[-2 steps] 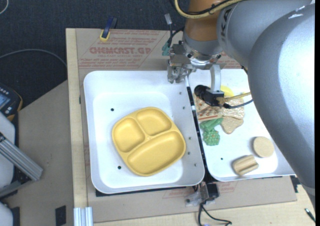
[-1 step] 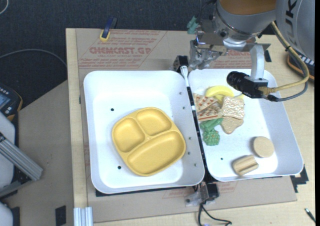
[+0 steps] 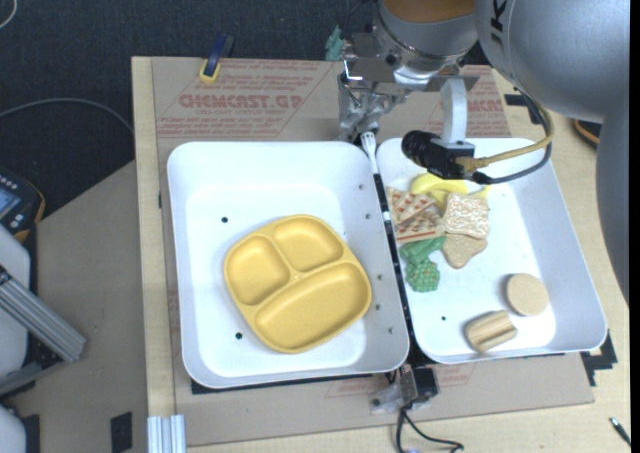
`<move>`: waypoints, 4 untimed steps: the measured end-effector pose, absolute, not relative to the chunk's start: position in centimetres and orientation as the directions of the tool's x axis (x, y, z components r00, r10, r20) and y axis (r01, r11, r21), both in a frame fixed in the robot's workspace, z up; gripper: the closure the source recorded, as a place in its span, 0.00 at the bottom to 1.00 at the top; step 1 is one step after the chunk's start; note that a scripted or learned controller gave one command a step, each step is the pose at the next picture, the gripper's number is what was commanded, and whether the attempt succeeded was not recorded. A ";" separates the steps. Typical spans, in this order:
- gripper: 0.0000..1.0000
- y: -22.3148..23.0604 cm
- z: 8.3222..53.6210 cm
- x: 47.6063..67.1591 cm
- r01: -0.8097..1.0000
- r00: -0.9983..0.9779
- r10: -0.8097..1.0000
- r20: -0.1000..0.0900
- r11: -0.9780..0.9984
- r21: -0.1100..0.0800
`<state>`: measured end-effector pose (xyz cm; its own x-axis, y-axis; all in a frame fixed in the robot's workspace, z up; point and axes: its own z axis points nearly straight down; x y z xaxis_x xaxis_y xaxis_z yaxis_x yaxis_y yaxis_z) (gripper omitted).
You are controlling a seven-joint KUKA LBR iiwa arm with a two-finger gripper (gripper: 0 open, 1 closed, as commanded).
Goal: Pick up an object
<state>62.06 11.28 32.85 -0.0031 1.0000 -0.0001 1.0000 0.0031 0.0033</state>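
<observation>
I am hanging my gripper [image 3: 362, 126] over the far end of the seam where the left bin [image 3: 190, 241] and the right bin [image 3: 570, 271] are meeting, and whether its fingers are wide or narrow I cannot tell, because the wrist and its fittings are covering them from above; nothing is showing between them, so I am counting the gripper as carrying nothing. The things I could be picking are all lying toward the near side and to the right of the gripper, inside the right bin: a yellow piece [image 3: 440, 185] closest to it, just under the black fitting with the yellow cable, then two crackers [image 3: 415, 213] touching one another, a tan slice [image 3: 465, 223] beside them, and a green leafy piece [image 3: 420, 269] against the bin's left wall. Well apart from that cluster, a round disc [image 3: 525, 293] and a short wooden block [image 3: 490, 329] are resting near the bin's front right corner, the block lying with its long axis roughly across the bin. The left bin is holding a yellow divided plate [image 3: 297, 283]. In my judgement, the coming move is depending on shifting right and toward the front.
</observation>
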 end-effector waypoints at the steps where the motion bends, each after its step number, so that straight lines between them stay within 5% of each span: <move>1: 1.00 11.7 38.3 47.3 1.000 -0.004 1.000 0.003 0.004 -0.004; 2: 1.00 11.6 39.0 48.0 1.000 -0.002 1.000 0.000 0.002 0.000; 3: 1.00 6.2 47.0 48.0 1.000 0.006 1.000 0.001 -0.006 0.011; 4: 1.00 1.4 35.0 47.8 1.000 0.007 1.000 -0.003 -0.007 -0.013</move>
